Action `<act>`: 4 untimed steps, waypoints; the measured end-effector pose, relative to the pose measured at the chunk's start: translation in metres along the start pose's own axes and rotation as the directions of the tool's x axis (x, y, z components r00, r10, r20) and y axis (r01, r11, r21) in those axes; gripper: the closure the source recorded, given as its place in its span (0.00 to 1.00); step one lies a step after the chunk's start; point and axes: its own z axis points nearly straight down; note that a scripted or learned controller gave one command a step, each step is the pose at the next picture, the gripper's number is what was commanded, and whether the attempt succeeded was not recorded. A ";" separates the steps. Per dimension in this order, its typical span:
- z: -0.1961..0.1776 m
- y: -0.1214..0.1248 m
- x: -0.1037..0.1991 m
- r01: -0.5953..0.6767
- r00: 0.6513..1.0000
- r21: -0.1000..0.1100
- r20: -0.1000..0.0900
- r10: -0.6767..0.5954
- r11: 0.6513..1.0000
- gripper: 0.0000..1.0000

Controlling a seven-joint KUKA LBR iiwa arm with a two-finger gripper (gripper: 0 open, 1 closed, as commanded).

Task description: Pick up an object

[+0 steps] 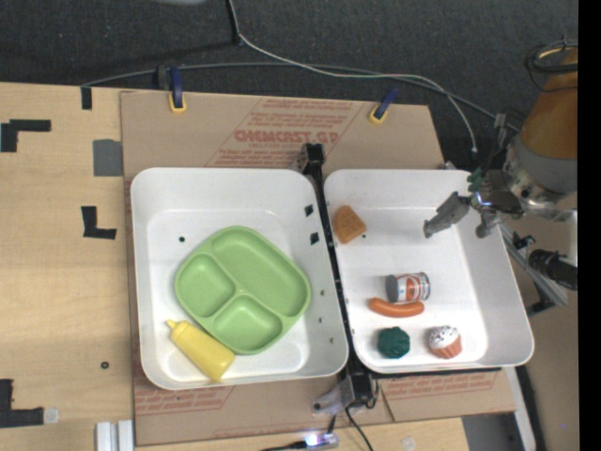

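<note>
Your gripper [462, 216] hangs over the far right corner of the right bin [488, 280], reaching in from the right edge of the table [56, 252]. Its fingers [441, 220] stand apart with nothing between them; one dark finger points left and down toward the bin floor.

In that right bin you have five things to choose from. A tan sponge-like block [349, 224] lies near the far left corner, beside the divider between the bins. A small can [408, 287] lies on its side near the middle, and an orange carrot-shaped piece [396, 308] lies just in front of it. Along the near edge sit a dark green round object [393, 343] and, to its right, a white and orange cupcake-like toy [444, 342].

The left bin [150, 252] carries a green divided plate [242, 289] in the middle and a yellow bottle [200, 349] at the near left corner, touching the plate's rim.
</note>
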 end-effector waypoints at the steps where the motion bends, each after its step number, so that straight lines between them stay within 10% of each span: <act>1: -0.007 0.002 0.001 0.004 1.000 -0.013 0.003 -0.004 1.000 0.00; 4: 0.159 0.004 0.009 0.004 1.000 -0.014 0.004 -0.004 1.000 0.00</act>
